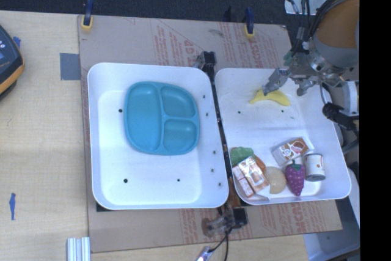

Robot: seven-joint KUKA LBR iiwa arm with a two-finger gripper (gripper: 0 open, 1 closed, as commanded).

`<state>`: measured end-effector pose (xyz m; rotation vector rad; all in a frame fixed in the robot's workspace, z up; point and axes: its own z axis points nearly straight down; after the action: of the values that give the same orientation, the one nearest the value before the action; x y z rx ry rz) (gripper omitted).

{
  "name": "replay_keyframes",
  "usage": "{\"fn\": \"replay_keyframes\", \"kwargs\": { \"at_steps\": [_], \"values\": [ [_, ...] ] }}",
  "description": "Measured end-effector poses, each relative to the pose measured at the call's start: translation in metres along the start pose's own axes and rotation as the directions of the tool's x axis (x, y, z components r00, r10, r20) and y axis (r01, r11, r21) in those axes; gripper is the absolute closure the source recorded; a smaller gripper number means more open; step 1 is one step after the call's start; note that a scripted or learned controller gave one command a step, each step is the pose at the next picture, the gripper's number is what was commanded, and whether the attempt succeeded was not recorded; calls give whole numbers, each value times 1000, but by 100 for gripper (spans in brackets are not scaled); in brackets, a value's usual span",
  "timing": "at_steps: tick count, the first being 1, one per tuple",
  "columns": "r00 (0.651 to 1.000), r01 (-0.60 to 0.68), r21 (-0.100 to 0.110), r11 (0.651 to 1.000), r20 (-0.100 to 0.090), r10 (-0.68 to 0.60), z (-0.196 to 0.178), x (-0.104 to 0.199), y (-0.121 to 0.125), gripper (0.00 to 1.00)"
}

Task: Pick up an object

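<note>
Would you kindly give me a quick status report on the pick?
End effector over right bin, at banana. No confirmed grasp. Other items clustered at bin's near edge.

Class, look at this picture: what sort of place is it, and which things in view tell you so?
Probably a robotics lab bench for grasping trials: a robot arm reaches over two white bins, toy food such as a banana lies in one, and clamps hold the cardboard base.

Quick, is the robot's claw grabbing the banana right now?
Gripper: right above the banana in the right bin; cannot be told if it's open, closed, or holding it.
</note>
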<state>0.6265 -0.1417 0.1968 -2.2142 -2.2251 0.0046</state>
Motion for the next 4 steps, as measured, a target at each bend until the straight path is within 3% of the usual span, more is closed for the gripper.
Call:
{"fn": "replay_keyframes", "kwargs": {
  "at_steps": [1, 2, 3, 4],
  "values": [
    [1000, 0, 1, 1000, 2, 0, 24, -18, -32, 0],
    [1000, 1, -9, 1000, 5, -1, 91, -17, 28, 0],
    [1000, -3, -4, 1000, 0, 3, 11, -22, 2, 0],
    [1000, -1, -2, 1000, -1, 1, 20, 5, 30, 0]
  ]
}}
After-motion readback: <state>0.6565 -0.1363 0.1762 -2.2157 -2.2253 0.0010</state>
